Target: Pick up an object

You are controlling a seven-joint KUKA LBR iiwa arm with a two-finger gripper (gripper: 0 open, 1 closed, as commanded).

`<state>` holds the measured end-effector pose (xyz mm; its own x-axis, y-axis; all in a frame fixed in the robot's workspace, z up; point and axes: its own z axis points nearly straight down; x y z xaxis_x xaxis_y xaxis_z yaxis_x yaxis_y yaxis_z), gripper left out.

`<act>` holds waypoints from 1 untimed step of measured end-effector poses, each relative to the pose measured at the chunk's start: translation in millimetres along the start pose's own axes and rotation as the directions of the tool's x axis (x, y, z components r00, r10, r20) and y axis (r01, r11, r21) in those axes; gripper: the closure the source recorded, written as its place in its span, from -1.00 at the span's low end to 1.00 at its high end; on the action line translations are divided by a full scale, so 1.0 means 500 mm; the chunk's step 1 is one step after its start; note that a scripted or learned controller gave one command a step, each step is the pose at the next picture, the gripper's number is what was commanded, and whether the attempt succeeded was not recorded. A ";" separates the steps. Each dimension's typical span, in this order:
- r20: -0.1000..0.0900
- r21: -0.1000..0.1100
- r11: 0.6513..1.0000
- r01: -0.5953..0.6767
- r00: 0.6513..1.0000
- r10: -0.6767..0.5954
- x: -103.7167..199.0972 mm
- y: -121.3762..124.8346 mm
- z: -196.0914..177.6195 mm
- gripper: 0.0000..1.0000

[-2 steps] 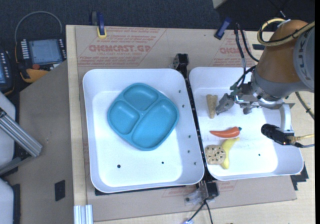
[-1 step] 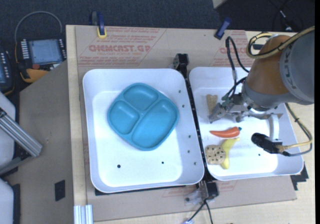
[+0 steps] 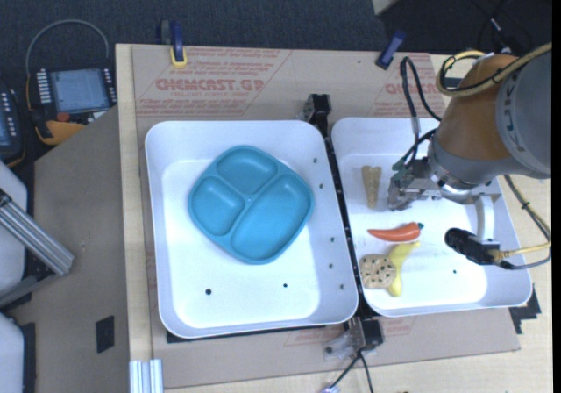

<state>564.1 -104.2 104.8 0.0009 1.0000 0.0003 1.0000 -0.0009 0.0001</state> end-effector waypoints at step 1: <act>0.002 -0.005 1.000 0.002 1.000 -0.002 0.017 -0.009 -0.102 1.00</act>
